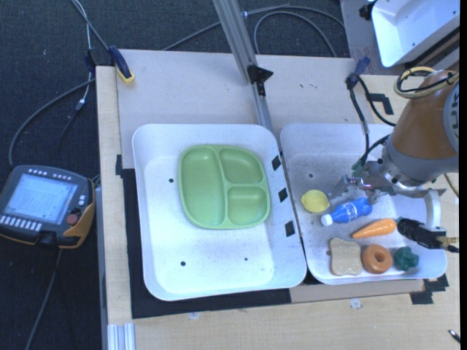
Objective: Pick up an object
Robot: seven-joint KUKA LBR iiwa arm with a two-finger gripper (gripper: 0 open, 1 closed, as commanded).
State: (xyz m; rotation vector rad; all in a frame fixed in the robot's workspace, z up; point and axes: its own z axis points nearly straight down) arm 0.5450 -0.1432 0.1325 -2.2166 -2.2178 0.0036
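Toast (345, 257) and a donut (377, 258) sit along the near edge of the right bin (314, 152), a green toy (406, 257) beside them, a carrot (374, 229) just behind. Likely target is the blue bottle (349, 212), lying on its side mid-bin with a lemon (314, 200) just left of it. Tool (359, 183) hovers right above the bottle's far side; can't tell whether it's released or clenched. Looks like the approach step, next is dropping straight down. Lemon and carrot crowd it. Left bin (157, 268) has a green plate (223, 187).
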